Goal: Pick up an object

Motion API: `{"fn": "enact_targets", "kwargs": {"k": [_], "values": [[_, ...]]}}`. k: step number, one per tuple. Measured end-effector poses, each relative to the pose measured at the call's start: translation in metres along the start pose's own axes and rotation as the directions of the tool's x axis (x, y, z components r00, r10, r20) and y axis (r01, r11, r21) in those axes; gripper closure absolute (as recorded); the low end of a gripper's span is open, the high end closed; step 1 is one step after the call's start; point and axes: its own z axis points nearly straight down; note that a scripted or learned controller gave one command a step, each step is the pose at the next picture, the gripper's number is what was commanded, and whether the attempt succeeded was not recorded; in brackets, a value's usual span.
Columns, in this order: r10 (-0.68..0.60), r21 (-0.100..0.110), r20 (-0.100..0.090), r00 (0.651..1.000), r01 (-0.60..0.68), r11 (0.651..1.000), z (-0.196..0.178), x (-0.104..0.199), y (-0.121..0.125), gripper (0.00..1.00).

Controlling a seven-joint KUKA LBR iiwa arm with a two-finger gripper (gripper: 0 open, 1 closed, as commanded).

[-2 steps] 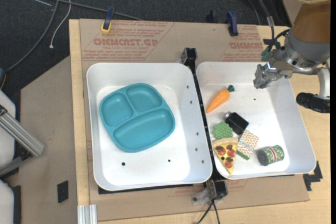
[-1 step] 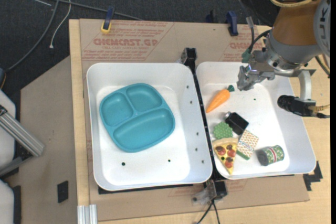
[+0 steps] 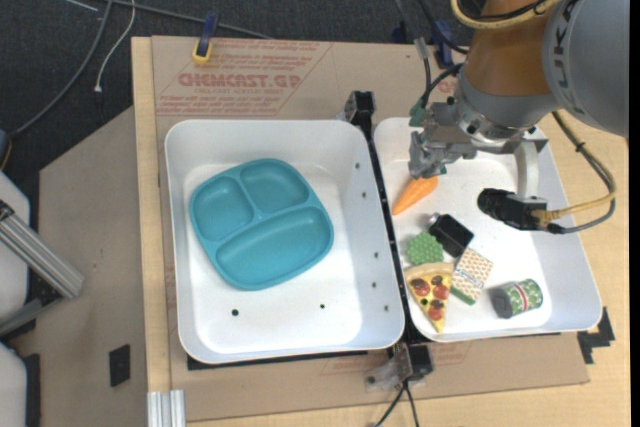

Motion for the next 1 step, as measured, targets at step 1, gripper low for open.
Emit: {"fn": "enact_targets", "kwargs": {"k": [1], "values": [[0.0,-0.001,0.0,1.0,0.0,1.0,-0.0071,0.056,-0.0097,1.0]]}}
